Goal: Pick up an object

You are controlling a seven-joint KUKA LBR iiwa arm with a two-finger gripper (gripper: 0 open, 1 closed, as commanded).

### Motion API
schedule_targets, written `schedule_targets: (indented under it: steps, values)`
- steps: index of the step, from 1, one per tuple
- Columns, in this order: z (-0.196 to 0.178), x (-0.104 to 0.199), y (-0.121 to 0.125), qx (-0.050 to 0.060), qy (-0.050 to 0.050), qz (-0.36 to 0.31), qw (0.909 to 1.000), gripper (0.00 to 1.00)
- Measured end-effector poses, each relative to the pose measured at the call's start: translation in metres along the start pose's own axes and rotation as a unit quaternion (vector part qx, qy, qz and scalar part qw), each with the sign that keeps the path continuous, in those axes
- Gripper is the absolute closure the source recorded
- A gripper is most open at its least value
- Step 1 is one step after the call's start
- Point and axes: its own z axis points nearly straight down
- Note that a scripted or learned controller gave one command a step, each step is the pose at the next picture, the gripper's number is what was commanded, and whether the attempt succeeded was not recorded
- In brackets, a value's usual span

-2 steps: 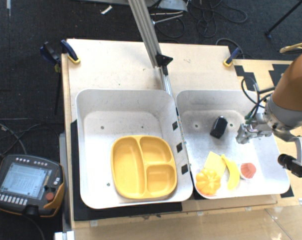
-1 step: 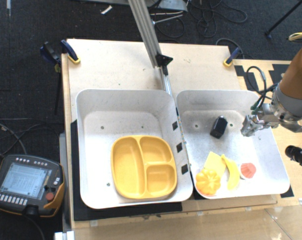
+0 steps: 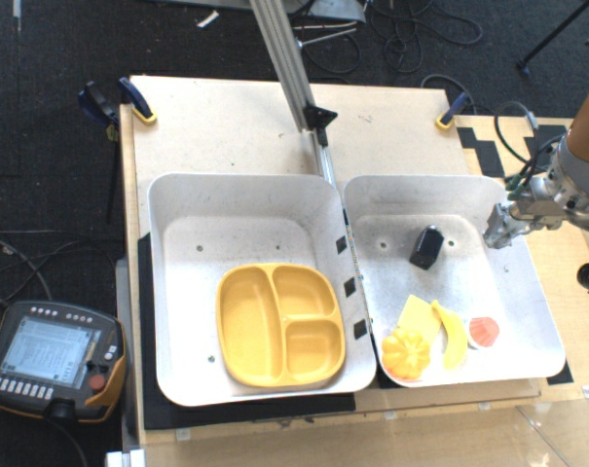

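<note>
dark carpeted floor (image 3: 51, 47) all around, strewn with black cables (image 3: 411, 27) beyond the far edge. pale wooden worktop (image 3: 226, 125) in even light, clamped at its far corners with blue and yellow clamps (image 3: 138, 103). slanted metal post (image 3: 284, 52) rising from the middle. grey teach pendant (image 3: 46, 363) with lit screen lying on the floor.

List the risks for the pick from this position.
The gripper sits over the right bin's rim, so a straight descent may strike it. The yellow pieces and pink piece crowd the front corner, inviting a double grab. The black block looks tilted and may slip.
</note>
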Motion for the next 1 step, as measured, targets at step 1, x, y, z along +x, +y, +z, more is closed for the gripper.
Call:
schedule_targets:
  steps: [1]
  values:
    - [0.0045, 0.0520, -0.0157, 0.004, 0.002, -0.001, 1.0000, 1.00]
